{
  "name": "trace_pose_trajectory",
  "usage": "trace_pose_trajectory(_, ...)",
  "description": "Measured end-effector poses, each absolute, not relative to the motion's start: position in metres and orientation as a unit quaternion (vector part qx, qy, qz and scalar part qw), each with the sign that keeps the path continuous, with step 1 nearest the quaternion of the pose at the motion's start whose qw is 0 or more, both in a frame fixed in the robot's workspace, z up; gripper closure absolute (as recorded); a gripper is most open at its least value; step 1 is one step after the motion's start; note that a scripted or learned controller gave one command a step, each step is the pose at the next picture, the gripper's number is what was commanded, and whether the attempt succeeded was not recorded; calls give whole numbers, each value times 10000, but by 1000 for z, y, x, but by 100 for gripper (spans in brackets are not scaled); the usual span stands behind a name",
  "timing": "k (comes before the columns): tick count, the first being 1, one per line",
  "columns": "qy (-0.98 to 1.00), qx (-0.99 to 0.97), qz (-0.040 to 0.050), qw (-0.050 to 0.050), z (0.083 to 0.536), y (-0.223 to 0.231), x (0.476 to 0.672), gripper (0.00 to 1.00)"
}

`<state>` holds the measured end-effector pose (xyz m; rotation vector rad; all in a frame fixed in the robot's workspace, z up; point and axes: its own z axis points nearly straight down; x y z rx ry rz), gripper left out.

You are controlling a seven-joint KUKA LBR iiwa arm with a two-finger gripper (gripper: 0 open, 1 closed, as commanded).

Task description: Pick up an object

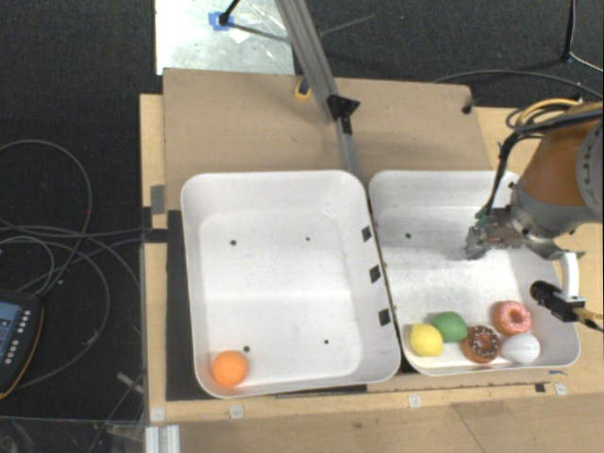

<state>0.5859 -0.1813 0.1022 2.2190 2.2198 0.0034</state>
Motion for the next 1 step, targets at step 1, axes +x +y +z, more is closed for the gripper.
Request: trace_pose_trajectory(1, 7086, 7056, 20, 40, 165, -185, 594, 100)
